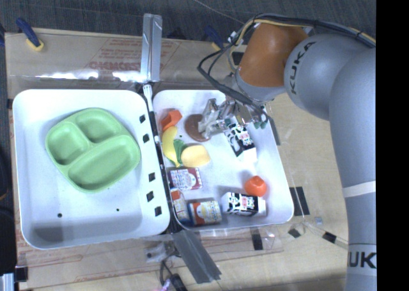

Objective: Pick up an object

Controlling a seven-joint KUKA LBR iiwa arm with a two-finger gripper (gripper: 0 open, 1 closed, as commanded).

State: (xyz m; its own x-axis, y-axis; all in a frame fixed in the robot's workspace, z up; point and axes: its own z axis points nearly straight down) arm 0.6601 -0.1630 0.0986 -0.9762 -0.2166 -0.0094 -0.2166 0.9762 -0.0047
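Note:
My gripper [213, 119] hangs low over the upper middle of the right bin [275, 155], under the orange-banded wrist. Its tip is right beside a brown round piece [193, 130], at that piece's right edge. A black-and-white cow-print carton [240, 139] lies just right of the gripper. An orange piece [171, 119], a banana [169, 145] and a yellow lemon [195, 155] lie to the left and below. I see nothing lifted off the bin floor.
Along the right bin's front lie a red carton [186, 179], a labelled can [204, 212], a second cow-print carton [243, 204] and a small orange fruit [255, 186]. The left bin [38, 219] holds a green divided plate [93, 149].

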